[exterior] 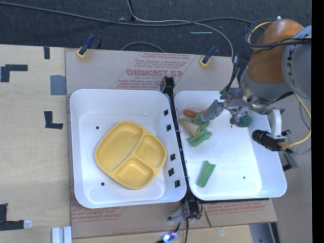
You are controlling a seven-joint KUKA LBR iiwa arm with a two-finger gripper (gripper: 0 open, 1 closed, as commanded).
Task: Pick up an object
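In the right bin [253,186] a small pile lies near the left wall: an orange carrot-like piece [190,113], a tan cone-shaped piece [189,127] and a green leafy piece [200,136]. A separate green stick [205,173] lies lower in the same bin. My gripper [206,115] reaches in from the right, and its grey fingertip sits right at the top of the pile, touching or just over the green piece. A small teal object [244,119] sits under the wrist.
The left bin [81,135] holds a yellow divided plate [131,154]. A black divider with clips [174,135] runs between the bins. Cables trail across the dark floor at the back. A black and white part of the arm [268,138] hangs over the right bin's right side.
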